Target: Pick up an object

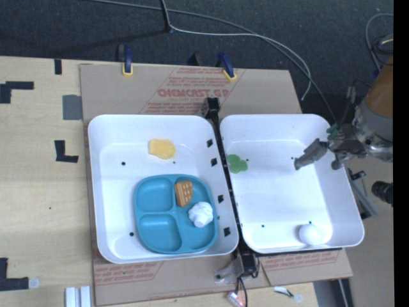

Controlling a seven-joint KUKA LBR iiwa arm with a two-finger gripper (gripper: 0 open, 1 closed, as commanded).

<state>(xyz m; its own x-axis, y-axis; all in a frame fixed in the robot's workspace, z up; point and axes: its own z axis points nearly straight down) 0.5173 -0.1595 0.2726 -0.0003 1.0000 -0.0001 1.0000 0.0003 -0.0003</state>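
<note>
Gripper over right bin's far-right edge, nothing held.

The gripper (323,153) hangs above the right bin (281,123), its 2 fingers (307,157) spread apart with nothing between them. Nearest candidates: 1 white ball (312,234) toward the near rim, below the fingers in view, and 1 green piece (236,164) well to their left by the divider. The left bin (102,133) holds 1 blue divided tray (156,232) bearing 1 waffle-like piece (183,192) and 1 white lump (201,214), plus 1 yellow piece (162,148). Desk (38,190) carries 2 bins.

Two blue clamps (127,60) pin a cardboard sheet (185,89) under the bins.
</note>
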